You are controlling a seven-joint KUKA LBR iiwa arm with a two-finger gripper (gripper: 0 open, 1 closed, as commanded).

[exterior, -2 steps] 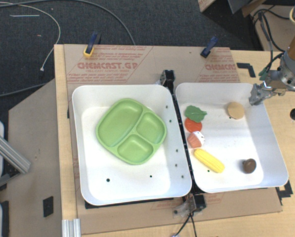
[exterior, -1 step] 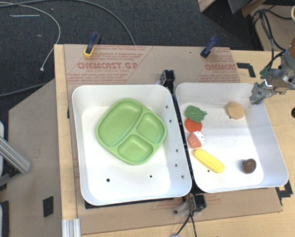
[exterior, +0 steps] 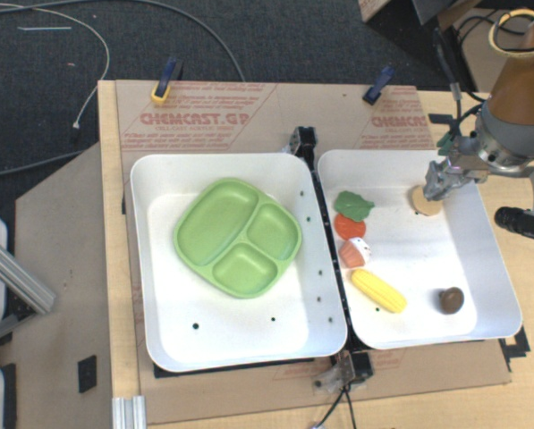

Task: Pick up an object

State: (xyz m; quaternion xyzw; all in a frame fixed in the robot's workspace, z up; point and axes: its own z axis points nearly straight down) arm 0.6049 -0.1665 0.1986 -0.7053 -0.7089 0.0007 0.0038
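My gripper (exterior: 438, 188) hangs over the far side of the right bin (exterior: 481, 320), just above a small tan round piece (exterior: 424, 205) that its fingers partly cover. A green leafy toy (exterior: 353, 207), a red-orange round toy (exterior: 348, 225), a pink and white piece (exterior: 353, 253) and a yellow corn cob (exterior: 378, 290) lie along the bin's left side. A brown ball (exterior: 451, 300) rests near the front right. Nothing can be seen held between the fingers.
The left bin (exterior: 159, 329) holds a green divided plate (exterior: 238, 237). Black clamps (exterior: 303, 139) join the bins at the back, and another sits at the front (exterior: 351, 365). Blue clips (exterior: 166, 77) (exterior: 378, 85) pin the cardboard sheet under the bins.
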